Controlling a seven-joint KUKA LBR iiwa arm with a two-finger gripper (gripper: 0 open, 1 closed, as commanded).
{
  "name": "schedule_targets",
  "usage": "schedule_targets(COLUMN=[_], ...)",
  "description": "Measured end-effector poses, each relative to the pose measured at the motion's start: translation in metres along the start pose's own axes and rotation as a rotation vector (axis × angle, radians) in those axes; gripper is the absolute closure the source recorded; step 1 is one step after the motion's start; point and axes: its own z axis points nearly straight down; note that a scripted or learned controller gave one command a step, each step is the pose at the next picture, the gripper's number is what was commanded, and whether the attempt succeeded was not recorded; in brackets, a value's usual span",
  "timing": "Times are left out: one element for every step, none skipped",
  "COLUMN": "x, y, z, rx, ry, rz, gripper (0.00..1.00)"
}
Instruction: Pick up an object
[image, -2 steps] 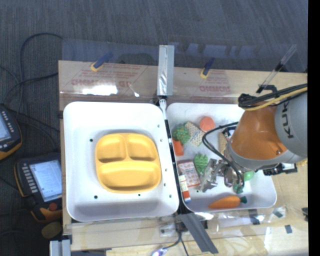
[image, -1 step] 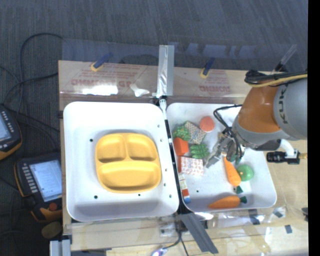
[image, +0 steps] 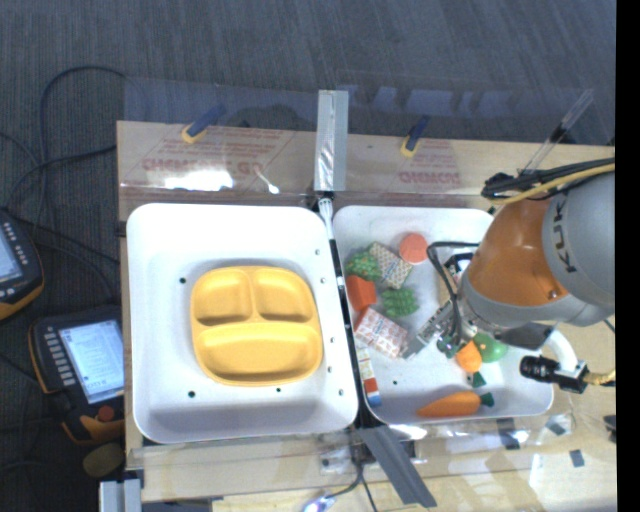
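My gripper (image: 447, 335) hangs low in the right bin (image: 520, 405), under the grey arm with its orange band (image: 515, 265). A small orange piece (image: 468, 357) and a green piece (image: 490, 350) lie right beside its tip, partly hidden by the arm. To its left is a pink and white packet (image: 380, 333). A toy carrot (image: 450, 404) lies near the bin's front wall. Further back sit a green leafy toy (image: 398, 300), an orange-red piece (image: 360, 292), a patterned packet (image: 389, 263), another green toy (image: 362, 267) and an orange-red disc (image: 413, 246).
The left bin (image: 160, 250) holds a yellow divided plate (image: 257, 322). A raised divider (image: 340, 300) separates the two bins. Cables and a black fitting (image: 550, 370) hang off the arm at the right. A tablet (image: 80, 358) lies left of the bench.
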Motion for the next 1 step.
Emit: schedule_targets(x=[-0.058], y=[-0.0135], z=[-0.0534], rx=[0.016], ry=[0.023], rz=[-0.197], gripper=[1.0])
